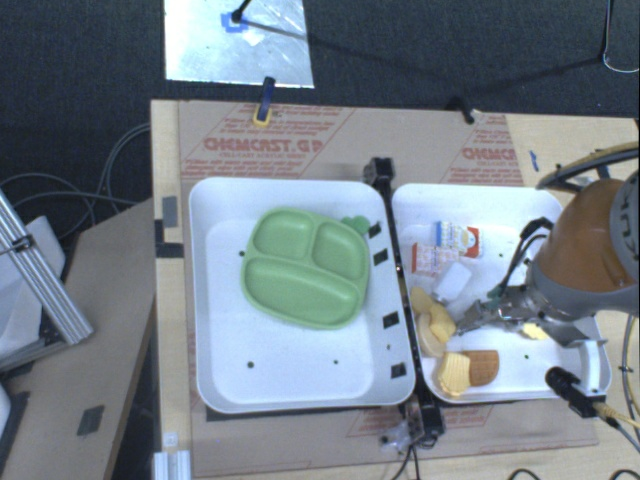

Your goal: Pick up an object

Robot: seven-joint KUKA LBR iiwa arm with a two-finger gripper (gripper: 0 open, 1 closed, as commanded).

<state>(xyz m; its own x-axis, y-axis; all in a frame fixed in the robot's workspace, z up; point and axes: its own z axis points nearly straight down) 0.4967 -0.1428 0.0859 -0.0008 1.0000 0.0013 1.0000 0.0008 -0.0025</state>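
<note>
Fingers (482,314) are being held low inside the right bin (520,200), at the end of the grey arm (585,258). Honestly, whether they're apart or together can't be told from this angle, and nothing is being seen between them. Pale yellow pieces (434,324) are lying just left of the tips, maybe touching. A yellow-and-brown item (467,369) is sitting just below them, and a red-and-white packet (446,245) is lying further up and to the left. Well off to the left, a green divided plate (305,268) is being carried by the other bin (215,298).
</note>
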